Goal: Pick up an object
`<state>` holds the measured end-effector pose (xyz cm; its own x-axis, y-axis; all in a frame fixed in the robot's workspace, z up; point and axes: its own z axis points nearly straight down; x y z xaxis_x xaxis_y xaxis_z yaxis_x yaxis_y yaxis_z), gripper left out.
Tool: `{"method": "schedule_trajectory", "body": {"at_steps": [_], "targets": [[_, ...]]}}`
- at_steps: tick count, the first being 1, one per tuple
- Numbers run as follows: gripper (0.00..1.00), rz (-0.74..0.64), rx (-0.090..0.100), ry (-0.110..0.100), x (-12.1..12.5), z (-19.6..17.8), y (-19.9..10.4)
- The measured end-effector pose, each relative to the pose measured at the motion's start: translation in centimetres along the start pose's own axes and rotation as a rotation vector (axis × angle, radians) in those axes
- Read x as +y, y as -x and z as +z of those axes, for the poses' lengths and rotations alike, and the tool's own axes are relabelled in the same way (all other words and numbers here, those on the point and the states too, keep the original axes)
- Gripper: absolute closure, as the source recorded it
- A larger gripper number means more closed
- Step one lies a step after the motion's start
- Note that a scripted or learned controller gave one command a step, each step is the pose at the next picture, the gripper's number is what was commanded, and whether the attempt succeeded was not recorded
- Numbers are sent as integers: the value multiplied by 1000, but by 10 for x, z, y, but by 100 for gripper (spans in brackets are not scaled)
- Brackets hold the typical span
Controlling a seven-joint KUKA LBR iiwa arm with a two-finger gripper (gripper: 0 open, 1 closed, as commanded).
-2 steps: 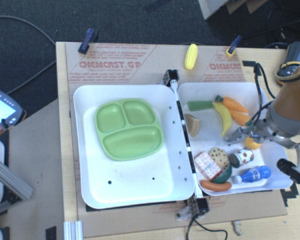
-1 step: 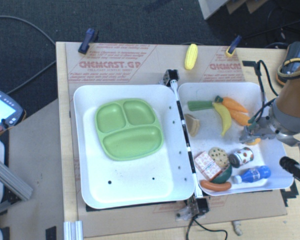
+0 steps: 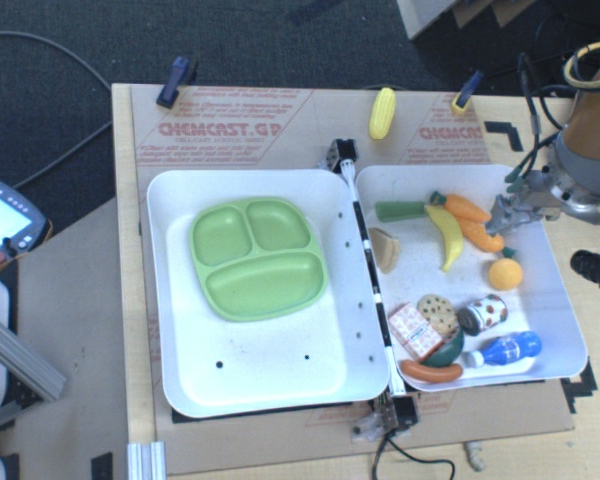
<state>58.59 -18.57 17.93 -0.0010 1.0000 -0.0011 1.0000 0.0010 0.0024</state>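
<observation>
A: What lies nearest in the right white bin [image 3: 570,318]?
B: A red sausage [image 3: 431,372], then a blue plastic bottle [image 3: 504,349] at its two o'clock.
A: Further back?
B: A small orange ball [image 3: 505,272], a yellow banana [image 3: 448,234], two orange carrots [image 3: 472,222].
A: The gripper [image 3: 507,214]?
B: Over the carrots' three o'clock end; I cannot tell how it is set or whether it holds anything

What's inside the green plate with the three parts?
Nothing shows in the green plate: all three compartments look bare. It sits in the left bin. What lies under the plate is covered, so I cannot tell.
</observation>
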Motion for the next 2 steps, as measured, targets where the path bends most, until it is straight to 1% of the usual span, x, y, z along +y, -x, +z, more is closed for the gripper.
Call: {"method": "schedule_trajectory", "body": {"at_steps": [1,2], "targets": [[0,0,0,-2,0,1,0],[0,0,0,0,-38,74,0]]}}
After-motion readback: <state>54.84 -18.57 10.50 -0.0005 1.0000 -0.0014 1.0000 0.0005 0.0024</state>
